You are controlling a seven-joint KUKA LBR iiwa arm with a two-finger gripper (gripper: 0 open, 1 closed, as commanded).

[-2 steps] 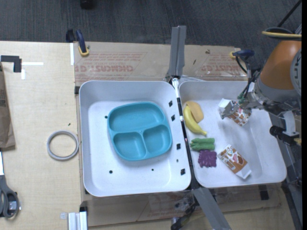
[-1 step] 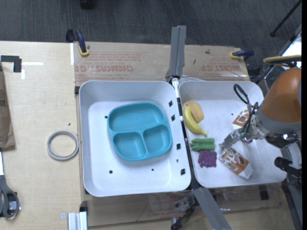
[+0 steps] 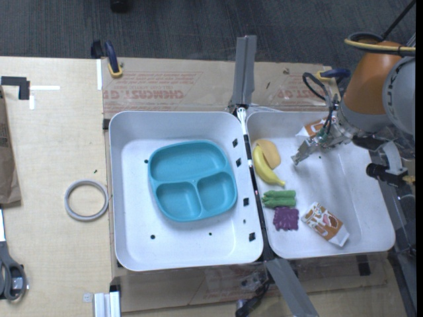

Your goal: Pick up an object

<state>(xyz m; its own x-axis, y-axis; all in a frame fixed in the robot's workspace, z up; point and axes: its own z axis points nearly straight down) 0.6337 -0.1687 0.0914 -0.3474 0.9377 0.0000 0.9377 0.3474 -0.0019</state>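
Hanging low over the upper part of the right bin (image 3: pixel 370 240), the tool (image 3: pixel 305 152) points toward the bin's left side, its two grey fingers slightly spread with nothing between them, so it reads as open, though the angle makes this hard to judge firmly. Just beside its tips, to the left, lies a yellow banana (image 3: pixel 263 168), curved, with a rounder pale yellow-orange piece (image 3: pixel 271 152), possibly a toy fruit, touching its upper end. Below the banana sits a green pea pod (image 3: pixel 279 197), lumpy and short, and just under that a purple bunch of grapes (image 3: pixel 285 218). To the right of the grapes lies a small white and orange carton (image 3: pixel 324 224), tilted on the bin floor. The left bin (image 3: pixel 125 197) carries a turquoise divided plate (image 3: pixel 192 180) with three compartments. On the bench (image 3: pixel 53 144), well to the left, rests a grey tape ring (image 3: pixel 86 199).
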